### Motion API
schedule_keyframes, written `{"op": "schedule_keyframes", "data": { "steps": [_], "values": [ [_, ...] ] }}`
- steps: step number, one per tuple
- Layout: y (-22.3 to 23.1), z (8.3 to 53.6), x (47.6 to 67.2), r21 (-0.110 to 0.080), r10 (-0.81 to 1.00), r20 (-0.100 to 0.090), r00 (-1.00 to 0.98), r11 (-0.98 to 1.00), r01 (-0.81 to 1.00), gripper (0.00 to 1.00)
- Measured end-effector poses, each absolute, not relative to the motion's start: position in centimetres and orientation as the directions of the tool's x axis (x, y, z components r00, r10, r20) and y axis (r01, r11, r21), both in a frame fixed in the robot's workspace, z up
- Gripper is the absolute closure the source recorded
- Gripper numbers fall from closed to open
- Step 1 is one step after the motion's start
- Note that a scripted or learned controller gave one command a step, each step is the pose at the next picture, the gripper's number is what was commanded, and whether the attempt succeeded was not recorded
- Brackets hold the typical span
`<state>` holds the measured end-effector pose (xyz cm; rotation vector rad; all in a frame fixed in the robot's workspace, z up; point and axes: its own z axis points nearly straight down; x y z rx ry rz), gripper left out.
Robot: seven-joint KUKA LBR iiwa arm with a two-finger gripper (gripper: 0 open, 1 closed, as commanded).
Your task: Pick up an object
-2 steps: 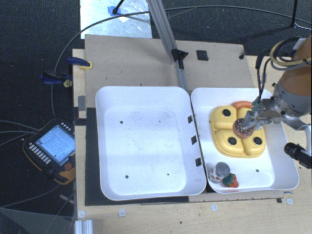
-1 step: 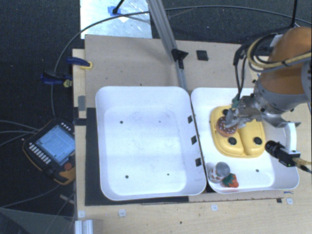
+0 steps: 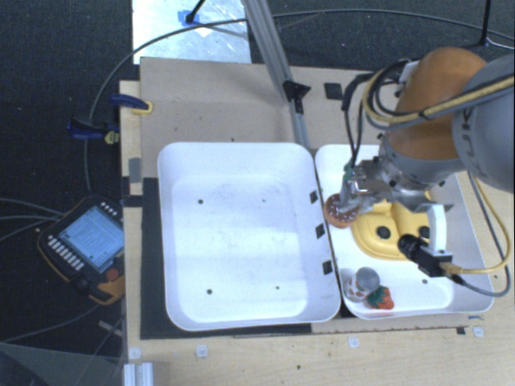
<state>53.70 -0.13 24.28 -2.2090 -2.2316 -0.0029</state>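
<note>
Grey arm with orange band reaches into the right shallow white bin [image 3: 463, 300]. Tool [image 3: 352, 193] sits low at that bin's left side, just above a brown ring-shaped sprinkled donut toy [image 3: 338, 212]; can't tell its state. Yellow plastic object [image 3: 385, 233] beside it. Grey ball [image 3: 367, 278] and red-green toy [image 3: 381, 297] near front. Left shallow white bin [image 3: 177, 240] alongside.

My own wrist covers much of the right bin [image 3: 334, 167] behind my claw [image 3: 351, 202], and I cannot tell how my claw stands. The yellow object [image 3: 385, 233] beside it is partly under my arm. The small grey and red-green pieces [image 3: 372, 288] below it are too small to identify.
</note>
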Motion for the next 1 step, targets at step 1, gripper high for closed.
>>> {"op": "schedule_keyframes", "data": {
  "steps": [1],
  "values": [
    [5.71, 22.97, 53.99, 0.0, 1.0, 0.003, -0.01, 0.01, 1.0, 1.0]
  ]
}}
